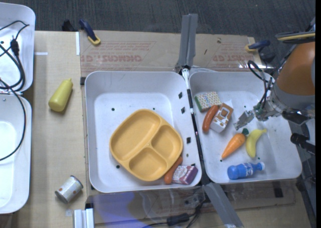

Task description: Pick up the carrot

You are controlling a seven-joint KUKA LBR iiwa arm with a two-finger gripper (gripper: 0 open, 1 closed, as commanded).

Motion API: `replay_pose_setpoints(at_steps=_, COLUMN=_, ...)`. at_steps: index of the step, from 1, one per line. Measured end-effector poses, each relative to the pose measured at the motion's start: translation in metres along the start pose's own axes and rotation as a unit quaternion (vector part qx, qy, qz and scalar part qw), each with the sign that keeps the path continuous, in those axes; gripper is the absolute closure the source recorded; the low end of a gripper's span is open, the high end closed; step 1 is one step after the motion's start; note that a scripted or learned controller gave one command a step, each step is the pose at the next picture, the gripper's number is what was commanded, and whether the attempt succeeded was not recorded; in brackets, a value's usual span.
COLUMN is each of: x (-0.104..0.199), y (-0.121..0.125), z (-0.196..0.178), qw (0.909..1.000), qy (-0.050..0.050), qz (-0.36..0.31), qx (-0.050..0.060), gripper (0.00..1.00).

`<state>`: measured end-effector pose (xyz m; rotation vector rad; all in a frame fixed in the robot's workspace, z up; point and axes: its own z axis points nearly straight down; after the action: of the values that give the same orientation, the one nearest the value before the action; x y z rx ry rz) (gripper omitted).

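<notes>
Not yet picked up: tapered orange toy carrot with a small green top [233, 145] lying on the floor of the right-hand shallow white bin [281, 172], untouched. Two-finger metal gripper [246, 119] hovering just above and beside the green end, nothing between the fingers; open or closed, cannot tell at this size and angle. Left to do, judging from this: line up over the carrot's body, descend, close, lift.

Carrot resting at a slant, thick leafy end up and to the right, point down and to the left. Smooth, glossy, plastic-looking, narrowing steadily toward the tip, so likely prone to slipping if pinched near the point. Curved yellow toy banana [253, 141] just beside the thick end, perhaps touching. Small blue bottle with a white cap [245, 169] near, below. Clearer floor around the tip.
</notes>
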<state>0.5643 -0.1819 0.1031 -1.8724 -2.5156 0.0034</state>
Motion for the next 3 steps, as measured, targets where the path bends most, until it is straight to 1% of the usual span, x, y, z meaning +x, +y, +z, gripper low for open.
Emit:
replay_pose_setpoints(at_steps=1, x=0.0, y=0.0, z=-0.007, qw=1.0, qy=0.001, qz=0.001, qx=0.001, gripper=1.0)
replay_pose_setpoints(at_steps=2, x=0.0, y=0.0, z=-0.007, qw=1.0, qy=0.001, qz=0.001, qx=0.001, gripper=0.0)
replay_pose_setpoints(at_steps=3, x=0.066, y=-0.007, z=0.014, qw=1.0, qy=-0.001, qz=0.006, qx=0.0, gripper=0.0)
